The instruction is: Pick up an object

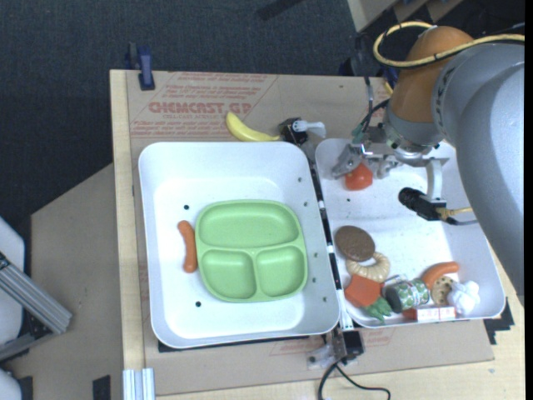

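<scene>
My gripper (364,162) hangs over the far left corner of the right bin (466,240). Directly below it and touching its tip is a small red object (359,178). Whether that object is gripped or just resting on the bin floor is unclear. Nearer the front of this bin lie a brown round cookie (356,242), a pale ring-shaped piece (370,267), a red wedge (362,291), a green item (381,309) and a shiny wrapped item (406,295).
The left bin (166,182) holds a green divided plate (250,250) and an orange sausage (188,246). A banana (248,130) and a small black-and-white part (300,128) lie on the cardboard behind the bins. The grey arm (487,107) covers the right bin's far right.
</scene>
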Motion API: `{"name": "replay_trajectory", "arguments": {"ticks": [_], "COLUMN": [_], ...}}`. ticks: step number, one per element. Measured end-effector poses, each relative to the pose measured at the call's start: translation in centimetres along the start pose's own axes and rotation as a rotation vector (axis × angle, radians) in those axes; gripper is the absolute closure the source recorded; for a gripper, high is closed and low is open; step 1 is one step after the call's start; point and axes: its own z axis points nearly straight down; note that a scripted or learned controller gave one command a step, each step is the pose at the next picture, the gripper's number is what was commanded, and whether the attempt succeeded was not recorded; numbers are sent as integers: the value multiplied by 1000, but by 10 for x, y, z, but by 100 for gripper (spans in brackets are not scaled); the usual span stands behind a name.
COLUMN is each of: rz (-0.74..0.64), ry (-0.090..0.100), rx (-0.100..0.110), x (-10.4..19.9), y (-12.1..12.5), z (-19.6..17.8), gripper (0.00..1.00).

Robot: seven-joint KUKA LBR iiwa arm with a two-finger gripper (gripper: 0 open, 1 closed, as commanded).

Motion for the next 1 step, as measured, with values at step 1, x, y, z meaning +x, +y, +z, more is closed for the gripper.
{"name": "replay_trajectory", "arguments": {"ticks": [1], "rz": [2], "ry": [0], "rx": [4], "x": [0], "y": [-3], "z": [-11], "gripper": [100]}}
